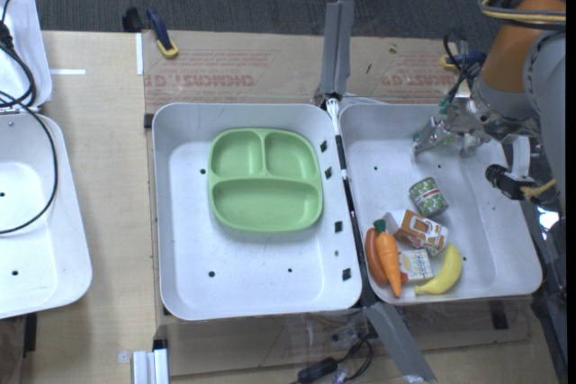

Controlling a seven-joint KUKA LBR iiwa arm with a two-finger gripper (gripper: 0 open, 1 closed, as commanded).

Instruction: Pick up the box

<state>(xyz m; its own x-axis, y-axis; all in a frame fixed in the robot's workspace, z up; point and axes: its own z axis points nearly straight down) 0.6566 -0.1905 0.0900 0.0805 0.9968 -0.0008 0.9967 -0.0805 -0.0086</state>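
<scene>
Treat the box (pixel 421 231) as light, thin-walled card that crushes easily. It lies tilted just left of the banana (pixel 443 274); grip its long flat sides. The state of the jaws on the gripper (pixel 441 138) cannot be told.

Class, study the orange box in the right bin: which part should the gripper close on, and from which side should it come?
Probably from above, closing across the orange box's shorter width. It lies flat and tilted, with the carrot and a second packet crowding its lower-left side and the green can just above, so sideways approaches look blocked. The gripper hovers farther up the right bin.
</scene>
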